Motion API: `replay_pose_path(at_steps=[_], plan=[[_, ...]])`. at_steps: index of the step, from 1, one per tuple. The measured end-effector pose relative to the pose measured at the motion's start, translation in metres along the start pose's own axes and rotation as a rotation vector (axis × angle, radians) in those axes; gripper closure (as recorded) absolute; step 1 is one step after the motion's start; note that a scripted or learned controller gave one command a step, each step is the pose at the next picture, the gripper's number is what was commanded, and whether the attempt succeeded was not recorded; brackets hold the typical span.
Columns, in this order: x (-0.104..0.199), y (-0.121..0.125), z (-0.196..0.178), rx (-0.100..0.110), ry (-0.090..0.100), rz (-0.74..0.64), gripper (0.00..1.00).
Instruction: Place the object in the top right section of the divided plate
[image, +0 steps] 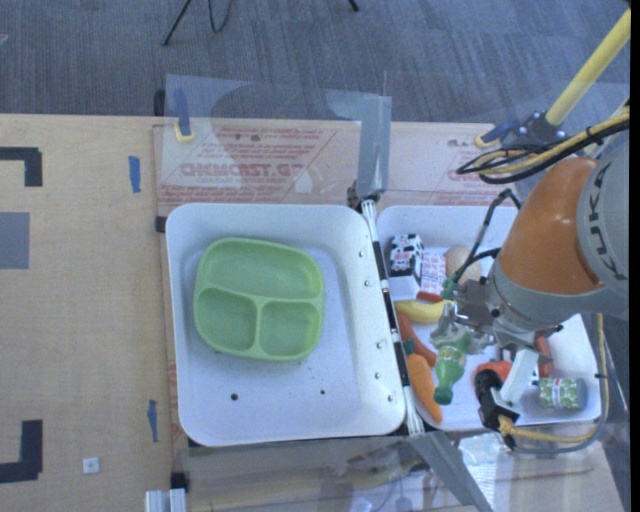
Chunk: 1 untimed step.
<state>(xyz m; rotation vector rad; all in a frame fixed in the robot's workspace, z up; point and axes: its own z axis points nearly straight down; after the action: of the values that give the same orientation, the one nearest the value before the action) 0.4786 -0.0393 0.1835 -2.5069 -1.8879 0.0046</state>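
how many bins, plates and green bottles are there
bins: 2, left bin and right bin
plates: 1, the green divided plate
green bottles: 1, green bottle in the right bin
total: 4

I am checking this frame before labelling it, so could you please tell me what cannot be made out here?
- Claw, camera view: the arm's orange and grey wrist hides most of it, so its grip is unclear.
- Right bin: the arm covers part of its contents.
- Small jar: label too small to read.
- Green divided plate: fully visible, nothing in it.
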Motion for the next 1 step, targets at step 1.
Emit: replay_pose_path(at_steps=[1], plan=[[0.1,0.0376,-0.0049,-0.005,0.0,-0.35,1.0]])
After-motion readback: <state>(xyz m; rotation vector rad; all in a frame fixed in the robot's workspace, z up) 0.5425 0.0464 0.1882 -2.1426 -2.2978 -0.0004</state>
